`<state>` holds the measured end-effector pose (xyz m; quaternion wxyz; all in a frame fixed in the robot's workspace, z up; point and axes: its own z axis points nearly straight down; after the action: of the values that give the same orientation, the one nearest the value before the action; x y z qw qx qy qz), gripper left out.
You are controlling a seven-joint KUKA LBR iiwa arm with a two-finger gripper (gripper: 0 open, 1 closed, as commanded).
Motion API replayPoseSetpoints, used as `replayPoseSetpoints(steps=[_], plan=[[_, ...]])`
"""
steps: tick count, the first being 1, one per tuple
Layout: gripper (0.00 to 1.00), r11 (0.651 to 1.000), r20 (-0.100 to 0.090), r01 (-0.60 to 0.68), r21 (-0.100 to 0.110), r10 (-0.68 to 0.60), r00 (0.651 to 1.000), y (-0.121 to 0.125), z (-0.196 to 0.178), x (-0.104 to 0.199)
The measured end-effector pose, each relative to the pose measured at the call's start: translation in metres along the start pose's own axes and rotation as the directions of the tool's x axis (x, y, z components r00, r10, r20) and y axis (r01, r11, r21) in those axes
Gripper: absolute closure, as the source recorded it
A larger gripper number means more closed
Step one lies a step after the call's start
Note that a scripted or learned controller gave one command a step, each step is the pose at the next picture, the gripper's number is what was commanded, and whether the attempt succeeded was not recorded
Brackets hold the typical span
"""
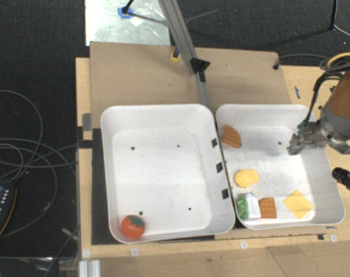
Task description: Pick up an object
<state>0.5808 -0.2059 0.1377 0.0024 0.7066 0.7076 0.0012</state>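
Gripper (294,145) hangs over right white bin (331,198), fingers' state can't tell. Nearest pick: brown bread-shaped toy (231,136), bin's far-left corner; prob. light, stiff plastic, slick, so pinch across narrow sides.

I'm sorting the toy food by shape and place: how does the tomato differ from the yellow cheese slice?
The tomato is round and red with a green top; the cheese slice is flat, angular and yellow. The tomato sits in the near left corner of the left bin; the cheese slice lies near the near right corner of the right bin, with other food pieces nearby. Both rest on a bin floor, away from the hand.
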Motion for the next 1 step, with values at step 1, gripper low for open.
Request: replayPoseSetpoints(steps=[1], plan=[[1.0, 1.0, 0.001, 0.002, -0.001, -0.002, 1.0, 0.0042, -0.0442, -0.0029]])
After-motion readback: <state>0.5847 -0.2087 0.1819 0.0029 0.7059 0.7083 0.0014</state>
